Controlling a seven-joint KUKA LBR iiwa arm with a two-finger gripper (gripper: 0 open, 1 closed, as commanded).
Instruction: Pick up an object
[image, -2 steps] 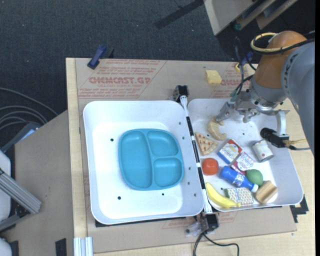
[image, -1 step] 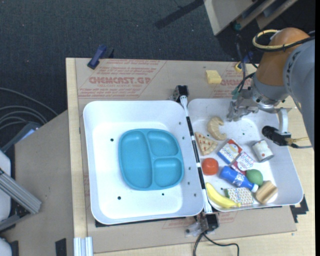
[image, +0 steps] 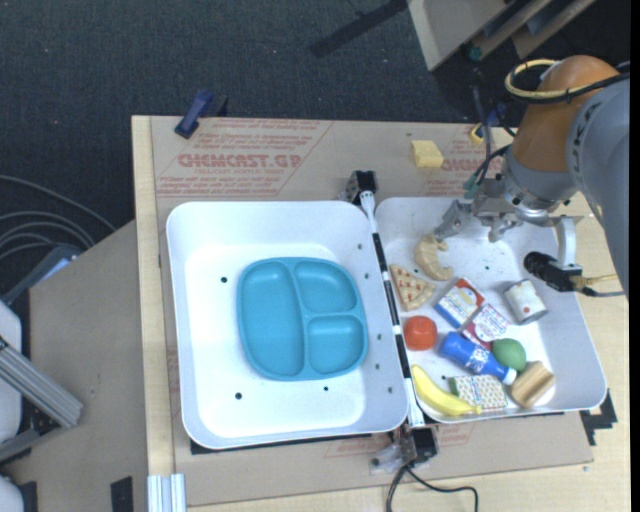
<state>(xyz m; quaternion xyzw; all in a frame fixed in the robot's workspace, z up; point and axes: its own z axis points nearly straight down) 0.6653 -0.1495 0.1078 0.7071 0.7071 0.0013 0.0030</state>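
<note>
My gripper hangs over the back of the right bin, open, with nothing between its fingers. Just in front of its left finger lies a beige curved pastry. Nearer the front lie a waffle-patterned wedge, a red tomato, a red and white carton, a blue bottle, a green lime, a banana, a bread roll and a small silver can.
The left bin holds a blue divided plate. A yellow block lies on the bench behind the right bin, and a blue clip sits at the back left corner.
</note>
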